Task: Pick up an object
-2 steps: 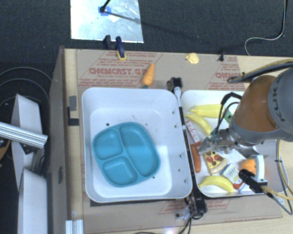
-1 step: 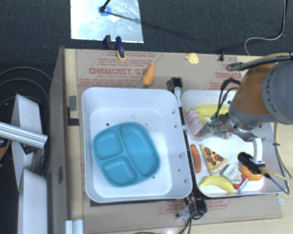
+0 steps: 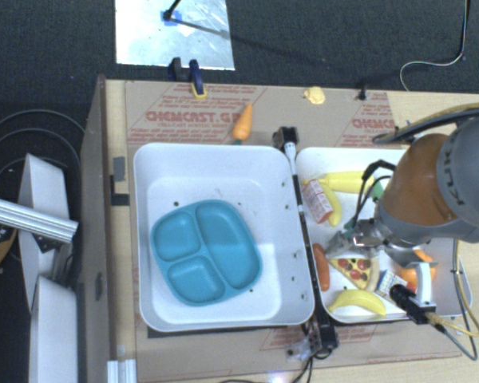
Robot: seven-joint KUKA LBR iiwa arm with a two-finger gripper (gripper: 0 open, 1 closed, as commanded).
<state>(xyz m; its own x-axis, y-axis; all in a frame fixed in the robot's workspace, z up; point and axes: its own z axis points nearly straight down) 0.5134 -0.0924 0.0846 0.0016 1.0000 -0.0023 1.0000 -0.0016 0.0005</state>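
Look first at the gripper: it sits low in the right bin, just left of the grey arm and its orange band. You cannot tell from this slant how it is set, because the metal parts blur into the clutter beneath, and nothing shows clearly caught in it.

Directly under and just right of it you see a pizza slice, its red-dotted top facing up. It seems to touch the gripper's tip, though the blur leaves that unsure. Left of the slice a red-orange sausage lies along the bin's left wall. Below the slice a yellow banana curves along the near rim. Up and to the left, a small labelled bottle lies on its side, and beside it a long yellow piece stretches toward the arm. At the arm's lower edge you can make out an orange-and-white item, partly hidden.

Moving outward, the left bin holds a blue divided plate, lying flat near its middle. Beyond the bins, on the cardboard bench top, a carrot rests just above the left bin's far rim, and a small yellow lump sits well apart near the far edge.
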